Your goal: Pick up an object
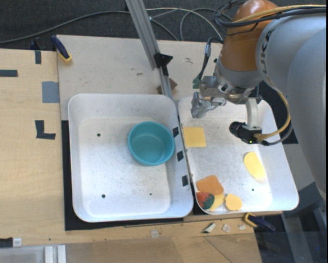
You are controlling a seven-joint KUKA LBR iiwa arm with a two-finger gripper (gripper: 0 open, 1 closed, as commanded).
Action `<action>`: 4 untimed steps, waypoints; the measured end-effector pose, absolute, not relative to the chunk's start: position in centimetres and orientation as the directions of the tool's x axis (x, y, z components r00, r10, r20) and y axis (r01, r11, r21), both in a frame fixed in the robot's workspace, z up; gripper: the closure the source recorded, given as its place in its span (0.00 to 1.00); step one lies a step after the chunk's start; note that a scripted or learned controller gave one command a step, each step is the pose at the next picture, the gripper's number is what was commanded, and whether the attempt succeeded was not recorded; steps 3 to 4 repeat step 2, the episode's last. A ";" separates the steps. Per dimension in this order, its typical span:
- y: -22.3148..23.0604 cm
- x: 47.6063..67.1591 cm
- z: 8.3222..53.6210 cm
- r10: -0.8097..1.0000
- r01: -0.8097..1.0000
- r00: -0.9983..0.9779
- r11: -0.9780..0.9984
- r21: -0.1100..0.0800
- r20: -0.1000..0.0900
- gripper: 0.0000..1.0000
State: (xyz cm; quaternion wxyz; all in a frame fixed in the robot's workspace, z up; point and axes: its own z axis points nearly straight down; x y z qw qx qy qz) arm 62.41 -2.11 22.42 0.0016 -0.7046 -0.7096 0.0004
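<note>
From my console, the gripper [199, 110] hung over the far-left corner of the right bin [279, 201], and I could not tell its state. The nearest thing was the yellow square [195, 137], lying flat just toward the bin's near edge from the gripper, beside the left wall. Being square, it had no real long axis; its sides ran nearly parallel to the bin's walls.

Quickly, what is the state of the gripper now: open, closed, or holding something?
Gripper: cannot be told; it hangs above the yellow square piece in the right bin.
</note>
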 end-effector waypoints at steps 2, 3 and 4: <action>8.8 64.6 23.3 1.000 1.000 -0.007 0.007 0.000 0.002 1.00; 8.8 64.6 23.3 1.000 1.000 -0.007 0.007 0.000 0.002 1.00; 8.8 64.6 23.3 1.000 1.000 -0.007 0.007 0.000 0.002 1.00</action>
